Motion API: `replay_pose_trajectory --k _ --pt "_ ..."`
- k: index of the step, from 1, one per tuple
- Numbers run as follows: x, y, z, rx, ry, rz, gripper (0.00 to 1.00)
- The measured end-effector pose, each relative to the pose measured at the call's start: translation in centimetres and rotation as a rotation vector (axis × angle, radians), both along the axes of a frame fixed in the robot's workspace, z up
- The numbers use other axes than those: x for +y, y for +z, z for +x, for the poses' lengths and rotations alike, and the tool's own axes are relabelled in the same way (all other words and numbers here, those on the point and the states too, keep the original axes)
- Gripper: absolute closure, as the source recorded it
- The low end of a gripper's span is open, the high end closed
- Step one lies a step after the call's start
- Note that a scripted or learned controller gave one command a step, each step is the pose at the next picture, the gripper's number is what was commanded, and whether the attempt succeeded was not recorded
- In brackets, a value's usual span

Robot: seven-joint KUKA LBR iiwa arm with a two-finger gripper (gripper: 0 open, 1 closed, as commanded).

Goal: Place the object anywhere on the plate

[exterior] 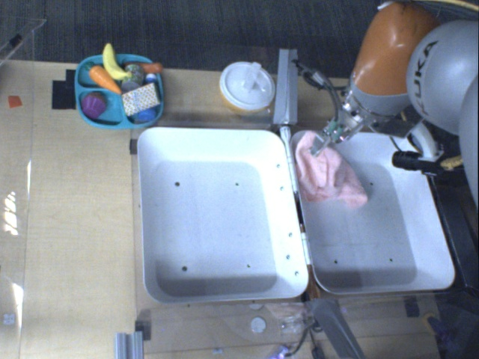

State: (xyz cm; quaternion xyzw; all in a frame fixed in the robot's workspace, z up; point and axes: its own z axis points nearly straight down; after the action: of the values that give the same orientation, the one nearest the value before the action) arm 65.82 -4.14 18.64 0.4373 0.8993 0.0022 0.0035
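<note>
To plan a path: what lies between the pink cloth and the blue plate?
In the camera view, between pink cloth and blue plate lie the left bin's far corner, bare bench and the white lidded container.

Grey arm (441, 66) reaches in — end effector (323, 144) angled down-left.

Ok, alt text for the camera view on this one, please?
The arm's tool touches the top of a crumpled pink cloth in the right bin. The left bin sits beside it, with a blue tray of toy food and a lidded white container behind.
</note>
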Motion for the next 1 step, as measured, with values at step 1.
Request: replay_pose_trajectory --k 1 --pt "0.12 3.99 0.26 -0.001 0.005 -0.001 1.00"
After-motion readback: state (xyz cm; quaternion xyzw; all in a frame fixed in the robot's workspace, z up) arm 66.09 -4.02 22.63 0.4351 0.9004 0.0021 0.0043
